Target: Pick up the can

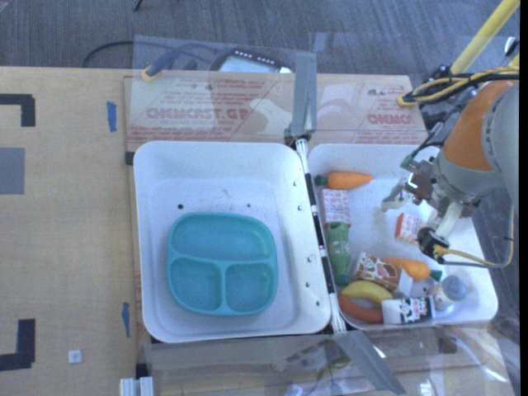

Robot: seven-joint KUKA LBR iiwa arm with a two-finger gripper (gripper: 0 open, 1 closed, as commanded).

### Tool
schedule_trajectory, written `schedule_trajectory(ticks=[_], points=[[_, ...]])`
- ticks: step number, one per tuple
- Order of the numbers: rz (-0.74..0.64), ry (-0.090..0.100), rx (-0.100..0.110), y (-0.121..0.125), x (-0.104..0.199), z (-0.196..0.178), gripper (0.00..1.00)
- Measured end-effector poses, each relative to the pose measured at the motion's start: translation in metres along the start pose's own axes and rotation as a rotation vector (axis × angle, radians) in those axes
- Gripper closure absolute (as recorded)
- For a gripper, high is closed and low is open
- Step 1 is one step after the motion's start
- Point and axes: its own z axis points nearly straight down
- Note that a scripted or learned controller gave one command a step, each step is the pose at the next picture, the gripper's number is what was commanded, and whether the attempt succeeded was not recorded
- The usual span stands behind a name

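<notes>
I take the can (454,287) to be the small round thing with a pale silver-blue top. It stands upright in the near right corner of the right bin (363,151), close to the wall. From above I see mostly its top, and the label on its side is too small for me to read. I am not fully sure of this, because a red-and-white packet (407,227) lying under the hand (421,217) could also be a tin.

I judge that the can is stiff and will not give way under pressure. If it is full it will have some weight, and its smooth round wall will be slippery. I would take hold across the body, a little below the rim, with both sides pressed equally so that it does not spin out.

There is little room around it. A black-and-white carton (408,309) lies just beside it on the left, and an orange carrot (412,266) lies a little farther away on the same side. The bin wall is near on the right, so the approach has to be straight from above.

The hand hangs over the middle of the right bin, farther back than the can and to its left. I cannot tell if it is spread or pressed together. I see nothing clearly held in it.
</notes>
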Motion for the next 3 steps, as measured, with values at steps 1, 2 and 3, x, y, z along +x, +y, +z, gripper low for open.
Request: schedule_trajectory(ticks=[1,2,3], points=[[-0.319,-0.005,0.005,0.067,0.042,0.001,0.0],[-0.274,-0.007,0.018,0.013,0.035,-0.021,0.0],[-0.066,-0.009,0.028,0.07,0.036,0.005,0.0]])
